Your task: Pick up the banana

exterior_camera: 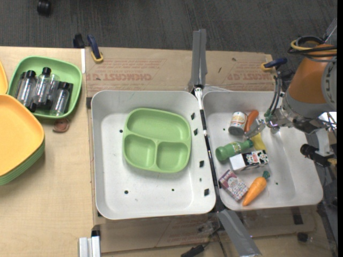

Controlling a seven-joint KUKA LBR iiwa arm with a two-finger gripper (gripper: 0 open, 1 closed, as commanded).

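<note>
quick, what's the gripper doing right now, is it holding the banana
Gripper: low in the right bin, over the banana; grip state cannot be told.

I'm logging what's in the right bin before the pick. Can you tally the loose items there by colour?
Orange: 2, carrot and a second orange piece
Green: 1, bottle
Yellow: 1, banana, partly hidden under the tool
Silver: 1, can
White: 1, carton
Pink: 1, packet
Total: 7

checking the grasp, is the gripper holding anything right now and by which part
Cannot be told. The gripper sits low over the banana in the right bin.
</note>
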